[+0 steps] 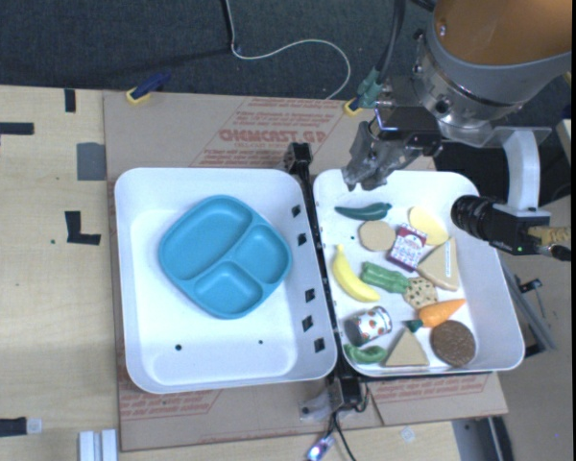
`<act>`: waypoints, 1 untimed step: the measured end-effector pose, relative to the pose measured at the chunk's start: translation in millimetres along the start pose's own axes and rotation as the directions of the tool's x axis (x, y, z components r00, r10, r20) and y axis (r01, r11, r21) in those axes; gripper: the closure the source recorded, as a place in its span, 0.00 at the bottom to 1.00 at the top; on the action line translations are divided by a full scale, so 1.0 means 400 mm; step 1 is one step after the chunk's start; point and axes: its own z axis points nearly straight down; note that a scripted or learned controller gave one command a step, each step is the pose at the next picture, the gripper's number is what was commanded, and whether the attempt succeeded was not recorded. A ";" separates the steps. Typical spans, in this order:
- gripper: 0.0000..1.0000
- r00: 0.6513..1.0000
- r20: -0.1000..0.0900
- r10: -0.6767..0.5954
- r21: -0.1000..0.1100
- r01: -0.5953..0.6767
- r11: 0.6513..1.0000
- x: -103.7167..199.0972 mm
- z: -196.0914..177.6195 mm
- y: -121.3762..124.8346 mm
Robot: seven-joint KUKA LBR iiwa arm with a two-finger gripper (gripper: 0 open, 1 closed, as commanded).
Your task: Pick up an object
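Note:
My gripper [364, 172] hangs over the back left corner of the right bin [500, 286], just above a dark green chili pepper [363, 210]. Nothing shows in its grasp. The bin holds several toy foods: a yellow banana [346, 275], a round tan biscuit [374, 235], a purple packet [406, 249], a green pickle [386, 279], an orange carrot [440, 310], a brown round patty [453, 342] and a small can [370, 326].
A blue divided plate [226, 255] lies in the left bin [149, 344]. A black hinge strip [310, 257] runs between the two bins. A pale sandwich wedge [408, 351] and a yellow piece [427, 224] also lie in the right bin.

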 end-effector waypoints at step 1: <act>1.00 1.000 0.000 0.001 0.000 -0.001 1.000 0.204 -0.081 0.004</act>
